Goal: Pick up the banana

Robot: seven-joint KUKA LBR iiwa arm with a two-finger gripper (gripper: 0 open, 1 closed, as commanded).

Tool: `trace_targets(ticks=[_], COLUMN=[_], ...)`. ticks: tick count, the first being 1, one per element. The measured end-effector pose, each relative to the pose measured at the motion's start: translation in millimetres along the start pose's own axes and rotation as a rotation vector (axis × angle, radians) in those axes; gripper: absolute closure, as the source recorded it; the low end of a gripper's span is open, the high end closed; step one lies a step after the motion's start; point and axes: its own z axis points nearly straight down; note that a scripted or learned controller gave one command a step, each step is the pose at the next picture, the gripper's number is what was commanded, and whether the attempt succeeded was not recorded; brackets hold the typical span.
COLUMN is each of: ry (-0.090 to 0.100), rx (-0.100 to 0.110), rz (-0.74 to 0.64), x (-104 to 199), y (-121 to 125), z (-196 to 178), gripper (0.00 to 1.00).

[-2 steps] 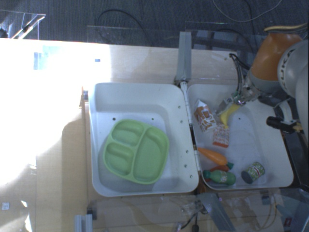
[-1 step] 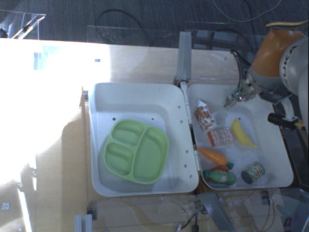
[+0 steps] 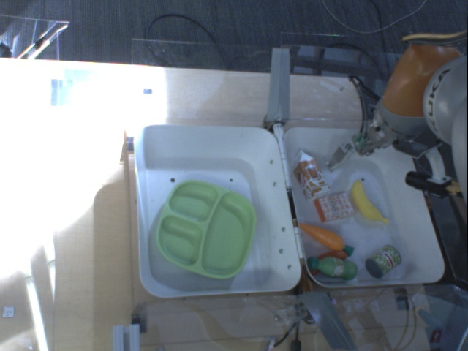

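Yellow against the white right bin (image 3: 420,265), the banana (image 3: 368,202) lies loose just below the claw (image 3: 344,154), whose spread cannot be told, poised above for the pick.

Dark carpeted floor (image 3: 219,6) with looping cables (image 3: 380,9) — strong glare, perhaps sunlight, whitens the wooden bench (image 3: 80,145).

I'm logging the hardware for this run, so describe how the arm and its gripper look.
The arm is grey, with rounded segments and a broad orange band above the wrist. At its end is a small metallic gripper with thin silvery fingers, and dark cabling runs along the wrist. A black fitting sits lower on the arm near the bin's right edge.
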Motion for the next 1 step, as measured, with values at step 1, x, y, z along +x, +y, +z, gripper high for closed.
trace_targets(ticks=[1], ry=[0.002], rx=[0.004], rz=[-0.016], x=[-17.5], y=[-60.6], z=[12.3], gripper=[0.00])
